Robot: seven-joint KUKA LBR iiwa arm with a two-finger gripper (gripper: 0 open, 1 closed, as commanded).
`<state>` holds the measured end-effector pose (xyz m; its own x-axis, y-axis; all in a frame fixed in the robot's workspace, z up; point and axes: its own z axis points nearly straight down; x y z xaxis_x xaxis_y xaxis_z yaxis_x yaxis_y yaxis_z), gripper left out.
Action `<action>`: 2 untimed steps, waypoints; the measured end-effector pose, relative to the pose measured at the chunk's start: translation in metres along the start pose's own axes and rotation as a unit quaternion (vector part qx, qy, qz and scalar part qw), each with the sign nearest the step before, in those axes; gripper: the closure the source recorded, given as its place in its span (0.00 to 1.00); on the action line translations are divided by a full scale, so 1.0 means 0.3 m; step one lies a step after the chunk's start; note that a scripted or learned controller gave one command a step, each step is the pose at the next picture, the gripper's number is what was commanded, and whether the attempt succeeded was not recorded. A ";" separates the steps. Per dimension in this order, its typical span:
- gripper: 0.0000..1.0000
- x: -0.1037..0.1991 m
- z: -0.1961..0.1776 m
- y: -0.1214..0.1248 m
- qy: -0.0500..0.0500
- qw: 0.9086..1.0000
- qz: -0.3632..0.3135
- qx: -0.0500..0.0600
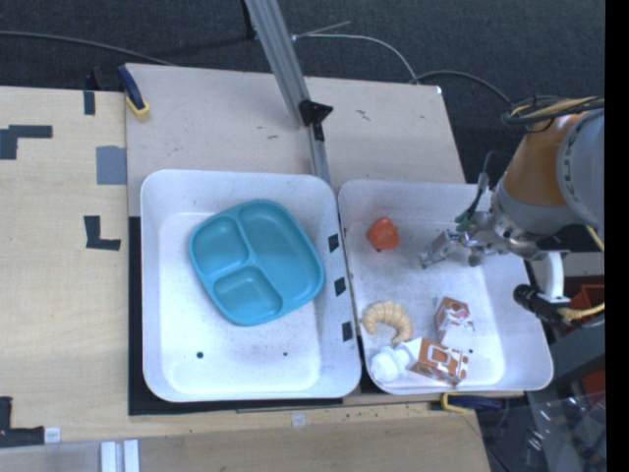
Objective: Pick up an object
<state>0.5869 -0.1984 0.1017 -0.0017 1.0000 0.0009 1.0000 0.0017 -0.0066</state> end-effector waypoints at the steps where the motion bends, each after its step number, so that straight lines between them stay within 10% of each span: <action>1: 0.00 0.001 0.045 0.000 -0.001 1.000 0.000 -0.002; 2: 1.00 0.004 0.011 0.000 -0.001 1.000 0.000 -0.002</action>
